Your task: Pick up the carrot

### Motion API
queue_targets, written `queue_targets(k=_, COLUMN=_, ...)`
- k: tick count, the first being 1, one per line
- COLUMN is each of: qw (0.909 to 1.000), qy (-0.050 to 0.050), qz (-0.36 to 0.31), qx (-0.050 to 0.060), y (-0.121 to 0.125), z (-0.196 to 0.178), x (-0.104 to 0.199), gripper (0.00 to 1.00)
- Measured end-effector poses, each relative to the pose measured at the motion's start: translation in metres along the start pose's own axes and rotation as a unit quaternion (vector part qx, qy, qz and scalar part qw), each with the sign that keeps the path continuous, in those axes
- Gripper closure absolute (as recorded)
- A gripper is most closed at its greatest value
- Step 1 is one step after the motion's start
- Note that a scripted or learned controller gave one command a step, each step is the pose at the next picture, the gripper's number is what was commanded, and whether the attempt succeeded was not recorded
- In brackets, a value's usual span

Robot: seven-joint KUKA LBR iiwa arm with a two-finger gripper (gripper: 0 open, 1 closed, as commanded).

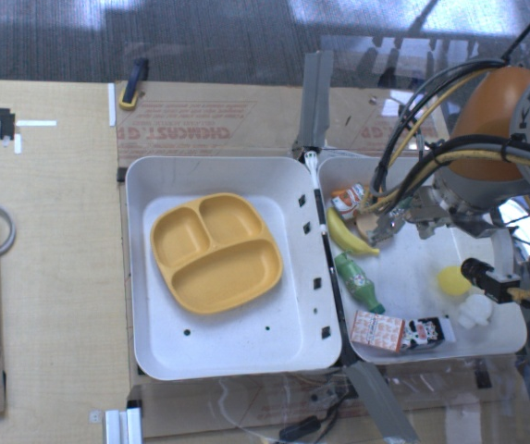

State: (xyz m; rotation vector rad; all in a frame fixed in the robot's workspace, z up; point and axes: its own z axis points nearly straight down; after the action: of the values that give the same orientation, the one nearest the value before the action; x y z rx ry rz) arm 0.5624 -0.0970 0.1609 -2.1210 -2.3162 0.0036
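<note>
1. The carrot (pixel 348 198): my best guess is the small orange piece in the far left corner of the right bin (pixel 411 289), close to the wall between the two bins. It has some white on or beside it and is too small for me to be sure, so I take it as the carrot by judgement only.
2. It lies down in the bin, just beyond the top of the banana (pixel 350 234), nearly touching it.
3. My claw (pixel 382 222) hangs low over that same corner, just to the side of the orange piece and right by the banana. Cables and the wrist blur it, so I cannot tell whether it is wide or narrow, and I see nothing held in it.
4. Progress, as I judge it: the reach to the right corner looks done; the grasp and the lift are both left. The carrot is not yet off the bin floor.
5. Nearer the front, a green bottle (pixel 358 283) lies below the banana, a small carton (pixel 377 331) sits at the front wall, and a yellow ball (pixel 454 280) rests further out.
6. The left bin (pixel 158 345) holds a yellow plate (pixel 215 251); both bins stand on the counter (pixel 47 211).
</note>
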Motion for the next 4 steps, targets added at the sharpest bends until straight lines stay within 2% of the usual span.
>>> queue_targets(k=1, qw=0.9996, qy=0.000, qz=-0.028, qx=0.000, y=-0.029, z=-0.030, x=0.032, gripper=0.00)
queue_targets(k=2, qw=0.9998, qy=0.000, qz=-0.021, qx=0.001, y=-0.036, z=-0.029, x=0.013, gripper=0.00)
queue_targets(k=3, qw=0.9988, qy=0.000, qz=-0.050, qx=0.001, y=-0.061, z=-0.030, x=0.048, gripper=0.00)
queue_targets(k=4, qw=0.9964, qy=-0.001, qz=-0.085, qx=0.000, y=-0.019, z=-0.024, x=-0.007, gripper=0.00)
